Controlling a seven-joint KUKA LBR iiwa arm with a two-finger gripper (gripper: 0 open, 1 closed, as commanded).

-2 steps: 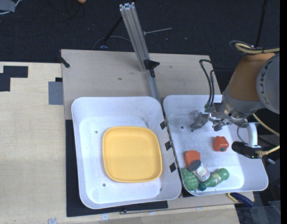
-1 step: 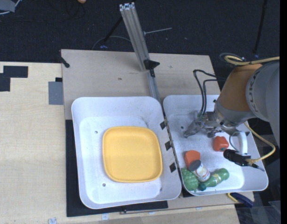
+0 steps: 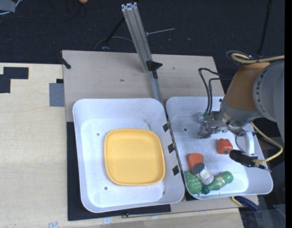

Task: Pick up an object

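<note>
Lying in the right bin (image 3: 259, 186), the small orange-red object (image 3: 224, 146) sits just right and slightly nearer than the gripper (image 3: 206, 128), which hangs low over the bin floor; I cannot tell its grasp state. Nearer-left lies an orange block (image 3: 195, 159) beside the green bottle (image 3: 221, 181).

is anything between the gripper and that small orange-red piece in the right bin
Nothing visible. The gripper sits over the right bin, left of the orange-red piece, with bare bin floor between them.
</note>
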